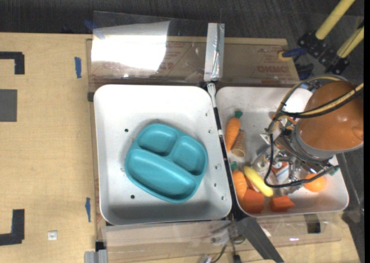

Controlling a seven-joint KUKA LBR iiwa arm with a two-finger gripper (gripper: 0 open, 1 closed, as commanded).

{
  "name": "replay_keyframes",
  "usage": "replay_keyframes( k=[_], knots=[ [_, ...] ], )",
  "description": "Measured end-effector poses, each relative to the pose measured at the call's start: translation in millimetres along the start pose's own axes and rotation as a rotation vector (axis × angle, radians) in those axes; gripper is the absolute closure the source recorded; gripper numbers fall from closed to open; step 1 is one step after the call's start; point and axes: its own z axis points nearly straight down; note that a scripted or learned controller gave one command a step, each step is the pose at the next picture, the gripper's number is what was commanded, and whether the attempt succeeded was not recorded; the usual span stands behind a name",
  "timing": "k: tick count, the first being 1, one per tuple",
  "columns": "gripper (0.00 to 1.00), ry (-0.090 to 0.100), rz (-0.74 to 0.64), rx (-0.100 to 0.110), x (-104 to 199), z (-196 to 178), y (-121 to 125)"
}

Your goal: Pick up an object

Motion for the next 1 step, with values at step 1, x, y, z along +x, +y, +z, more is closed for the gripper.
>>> replay_keyframes(
  k=[1],
  knots=[
    [0.0, 0.001, -0.181, 0.003, 8.1, -0.8, 11.4]
  ],
)
